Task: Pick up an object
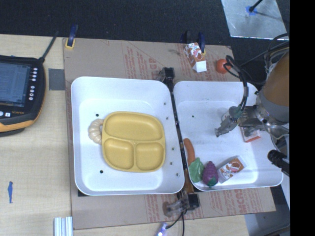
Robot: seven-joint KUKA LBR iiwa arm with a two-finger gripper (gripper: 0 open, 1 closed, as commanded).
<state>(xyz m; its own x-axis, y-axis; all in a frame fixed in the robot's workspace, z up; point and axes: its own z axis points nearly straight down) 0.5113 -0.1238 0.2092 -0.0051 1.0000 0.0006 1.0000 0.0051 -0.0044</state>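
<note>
So we're pre-grasp: gripper point(224, 128) hangs over the right bin point(206, 95), fingers slightly apart, holding nothing. Nearest pick looks like the small carton point(230, 169) by the front wall; needs repositioning.

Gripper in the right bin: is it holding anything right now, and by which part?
Nothing is held: the gripper hangs over a bare patch of the right bin, with no object between its fingers.

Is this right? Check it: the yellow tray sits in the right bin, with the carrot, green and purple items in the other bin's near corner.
Wrong bin. The camera view shows the yellow tray in the left bin. The carrot, green item and purple item do lie together, in the right bin's near corner.
</note>
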